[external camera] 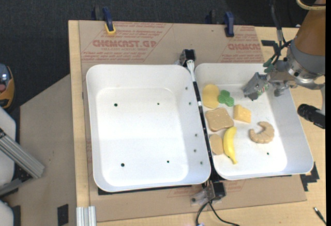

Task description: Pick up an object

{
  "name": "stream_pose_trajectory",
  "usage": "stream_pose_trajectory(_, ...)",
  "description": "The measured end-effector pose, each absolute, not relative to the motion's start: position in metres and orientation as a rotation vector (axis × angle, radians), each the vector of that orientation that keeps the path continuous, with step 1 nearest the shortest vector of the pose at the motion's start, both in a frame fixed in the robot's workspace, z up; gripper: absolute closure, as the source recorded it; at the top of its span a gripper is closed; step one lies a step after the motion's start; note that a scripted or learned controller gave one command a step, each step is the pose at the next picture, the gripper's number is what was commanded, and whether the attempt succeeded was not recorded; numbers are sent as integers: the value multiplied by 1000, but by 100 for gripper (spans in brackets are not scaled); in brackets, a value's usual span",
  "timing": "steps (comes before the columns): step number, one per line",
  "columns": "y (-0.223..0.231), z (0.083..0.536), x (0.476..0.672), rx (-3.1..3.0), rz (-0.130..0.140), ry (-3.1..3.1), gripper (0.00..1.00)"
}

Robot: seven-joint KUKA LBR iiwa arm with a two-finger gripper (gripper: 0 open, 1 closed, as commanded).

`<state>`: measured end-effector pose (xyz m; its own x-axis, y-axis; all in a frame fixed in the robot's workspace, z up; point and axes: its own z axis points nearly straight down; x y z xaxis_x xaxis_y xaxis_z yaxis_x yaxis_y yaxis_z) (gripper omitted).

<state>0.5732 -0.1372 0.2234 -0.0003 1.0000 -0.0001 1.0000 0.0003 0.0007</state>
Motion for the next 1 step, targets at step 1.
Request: stream_pose_trajectory(1, -100, 98, 576, 2216, 7, 2215, 0)
